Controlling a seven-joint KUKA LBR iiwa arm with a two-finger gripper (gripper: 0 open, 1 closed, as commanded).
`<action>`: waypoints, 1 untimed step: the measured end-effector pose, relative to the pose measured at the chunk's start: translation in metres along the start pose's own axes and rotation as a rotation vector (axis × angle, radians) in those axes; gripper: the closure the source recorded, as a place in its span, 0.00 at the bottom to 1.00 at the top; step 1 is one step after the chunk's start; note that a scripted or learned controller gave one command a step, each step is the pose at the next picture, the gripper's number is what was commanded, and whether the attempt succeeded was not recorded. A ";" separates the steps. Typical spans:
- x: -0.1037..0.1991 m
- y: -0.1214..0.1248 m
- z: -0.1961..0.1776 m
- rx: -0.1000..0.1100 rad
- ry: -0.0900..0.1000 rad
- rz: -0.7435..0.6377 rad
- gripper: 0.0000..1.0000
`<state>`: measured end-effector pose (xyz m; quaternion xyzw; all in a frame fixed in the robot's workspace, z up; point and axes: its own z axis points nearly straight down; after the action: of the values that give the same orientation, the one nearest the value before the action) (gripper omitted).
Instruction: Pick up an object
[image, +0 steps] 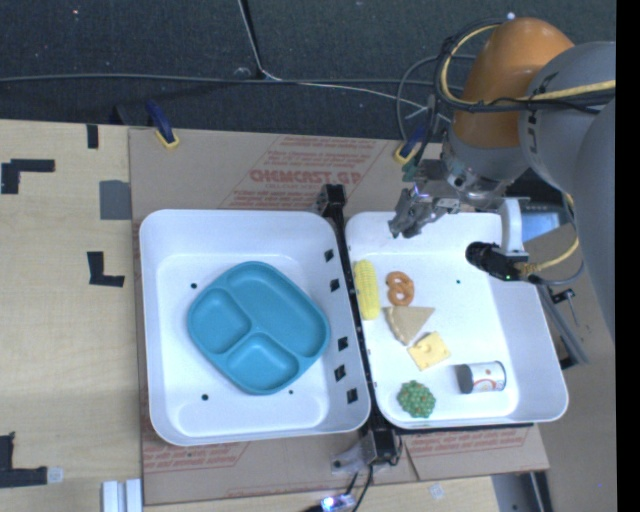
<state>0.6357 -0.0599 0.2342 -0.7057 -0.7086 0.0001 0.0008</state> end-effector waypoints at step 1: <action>0.048 -0.020 -0.008 0.000 0.001 -0.002 1.00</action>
<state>0.6160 -0.0122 0.2422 -0.7050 -0.7092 -0.0003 0.0009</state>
